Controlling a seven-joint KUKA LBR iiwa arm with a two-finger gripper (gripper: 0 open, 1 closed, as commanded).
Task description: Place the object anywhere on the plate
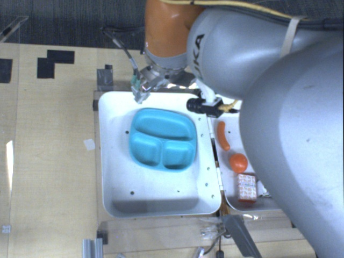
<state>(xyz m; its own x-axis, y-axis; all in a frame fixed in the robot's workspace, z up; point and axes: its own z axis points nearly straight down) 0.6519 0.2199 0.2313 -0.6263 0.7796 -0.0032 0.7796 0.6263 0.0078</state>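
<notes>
Grey arm (279,117) foreground | tool (141,90) above blue plate (162,138) rim

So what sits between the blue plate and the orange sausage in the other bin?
In the camera view, bare white bin floor and the two bins' adjoining rims separate the blue plate from the sausage.

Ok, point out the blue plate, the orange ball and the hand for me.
blue plate (161,123): camera view, on its large upper compartment.
orange ball (238,162): camera view, centre of the ball, in the right bin.
hand (141,94): camera view, at its fingertips, over the left bin's far edge.
</notes>
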